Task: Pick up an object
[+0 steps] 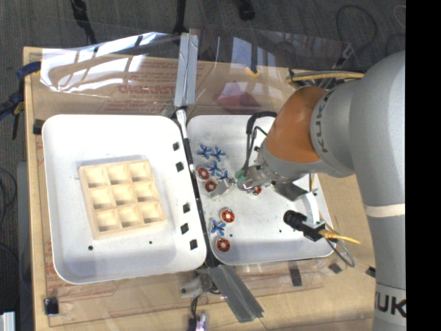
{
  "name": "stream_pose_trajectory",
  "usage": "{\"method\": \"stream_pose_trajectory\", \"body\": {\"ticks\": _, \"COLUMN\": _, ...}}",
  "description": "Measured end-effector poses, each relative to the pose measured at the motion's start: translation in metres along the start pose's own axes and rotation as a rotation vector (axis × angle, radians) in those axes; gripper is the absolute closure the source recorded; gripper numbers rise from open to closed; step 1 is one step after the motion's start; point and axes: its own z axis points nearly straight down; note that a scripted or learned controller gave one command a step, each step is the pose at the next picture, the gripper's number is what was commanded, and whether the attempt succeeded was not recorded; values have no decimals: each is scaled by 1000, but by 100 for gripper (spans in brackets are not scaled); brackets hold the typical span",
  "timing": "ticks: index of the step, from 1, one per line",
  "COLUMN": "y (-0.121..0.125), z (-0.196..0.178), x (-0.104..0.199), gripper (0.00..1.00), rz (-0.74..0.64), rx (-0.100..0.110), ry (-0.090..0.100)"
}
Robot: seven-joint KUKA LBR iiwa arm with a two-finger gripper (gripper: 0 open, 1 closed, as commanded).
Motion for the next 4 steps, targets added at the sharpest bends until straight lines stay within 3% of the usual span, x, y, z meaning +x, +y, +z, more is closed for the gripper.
{"method": "stream_pose_trajectory", "body": {"ticks": 1, "y": 46, "z": -3, "x": 15, "gripper": 0, "rz": -100, "rx": -4, "ry": -8}}
{"method": "stream_pose_trajectory", "body": {"ticks": 2, "y": 46, "z": -12, "x": 16, "gripper": 100, "rz": -104, "rx": -3, "ry": -6}}
{"method": "stream_pose_trajectory", "body": {"ticks": 3, "y": 46, "z": -12, "x": 16, "gripper": 0, "rz": -105, "rx": -3, "ry": -6}}
{"method": "stream_pose_trajectory", "body": {"ticks": 4, "y": 97, "z": -4, "x": 8, "gripper": 0, "rz": -118, "rx": 4, "ry": -20}}
